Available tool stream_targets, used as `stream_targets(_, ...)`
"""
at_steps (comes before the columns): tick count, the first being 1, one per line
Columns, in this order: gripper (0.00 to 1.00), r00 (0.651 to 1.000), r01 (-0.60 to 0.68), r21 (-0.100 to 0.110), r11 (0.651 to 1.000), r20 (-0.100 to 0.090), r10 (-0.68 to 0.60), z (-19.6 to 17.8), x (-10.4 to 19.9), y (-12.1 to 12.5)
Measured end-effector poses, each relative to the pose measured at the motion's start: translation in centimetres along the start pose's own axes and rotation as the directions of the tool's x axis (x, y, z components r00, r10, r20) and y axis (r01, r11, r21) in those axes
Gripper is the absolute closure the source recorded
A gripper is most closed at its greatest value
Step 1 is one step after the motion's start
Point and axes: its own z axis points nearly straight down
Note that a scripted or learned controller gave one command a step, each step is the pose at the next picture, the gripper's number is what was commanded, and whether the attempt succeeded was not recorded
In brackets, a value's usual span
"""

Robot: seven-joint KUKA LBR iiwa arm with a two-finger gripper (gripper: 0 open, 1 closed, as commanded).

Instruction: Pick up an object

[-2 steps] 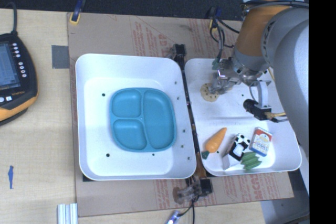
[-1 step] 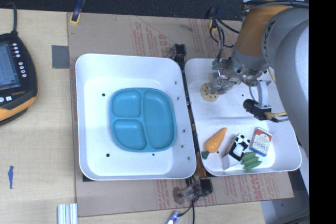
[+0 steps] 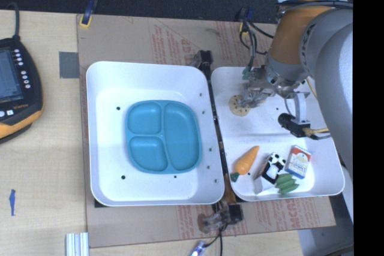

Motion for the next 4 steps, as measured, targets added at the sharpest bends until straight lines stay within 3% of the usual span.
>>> stream_targets(2,0.0,1.0,0.002,0.001,1.0,-0.009,-0.002,0.0,-0.38,0.05)
stream_targets(4,0.0,1.0,0.0,0.0,1.0,-0.004,0.0,0.02,-0.2,0.02)
